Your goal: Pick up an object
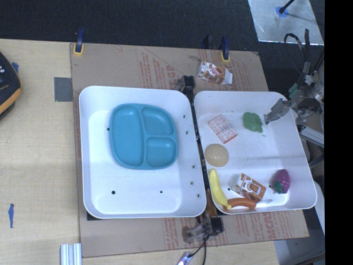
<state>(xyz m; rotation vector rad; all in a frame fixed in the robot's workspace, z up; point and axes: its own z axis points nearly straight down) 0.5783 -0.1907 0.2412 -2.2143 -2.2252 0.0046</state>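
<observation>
Green lump [253,121] looks like my target; pincer [274,115] sits just beside it, can't tell its spread. Approach step, next I lower onto it.

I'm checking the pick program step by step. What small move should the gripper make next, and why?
Probably a short move toward the green object and down. The gripper sits just beside it near the right bin's far edge, with nothing seen between its fingers, so this is the nearest target.

Arm [309,101] mostly beyond right edge.
</observation>
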